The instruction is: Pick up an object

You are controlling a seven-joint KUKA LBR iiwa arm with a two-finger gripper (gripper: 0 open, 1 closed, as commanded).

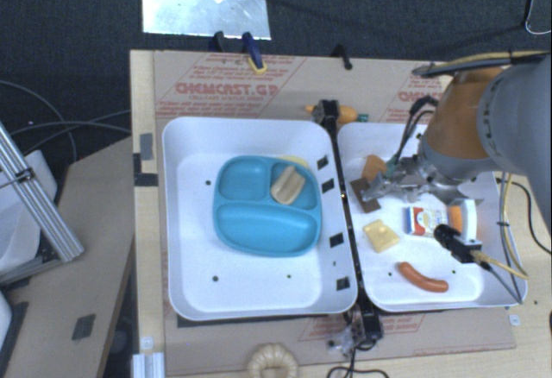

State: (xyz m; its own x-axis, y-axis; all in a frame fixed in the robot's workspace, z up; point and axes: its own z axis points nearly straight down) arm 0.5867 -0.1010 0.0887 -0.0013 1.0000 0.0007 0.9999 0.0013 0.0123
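On the worktop [216, 78], two shallow white bins are seen side by side. Within the left bin [194, 221], a blue divided plate [266, 205] is found, lying flat near the middle; a tan piece of toy bread [287, 185] rests in its upper right compartment.

The right bin [379, 292] is entered from the right by the grey arm [509, 122], its orange band [450, 122] being visible above the wrist. The gripper [364, 192] is positioned low over the upper left part of this bin, close to the dividing wall. A dark brown flat piece [367, 202] is seen at the tips of the jaws — whether it is clamped between them, or whether the jaws stand apart or together, cannot be told from this view. A tan wedge [373, 166] lies just above the gripper.

Further objects are noted on the floor of the right bin: a yellow cheese wedge [380, 235] below the gripper, a small white carton with red print [425, 220] to its right, an orange and white item [467, 217] beside the carton, and a red sausage [422, 277] near the lower edge — all apart from the jaws.
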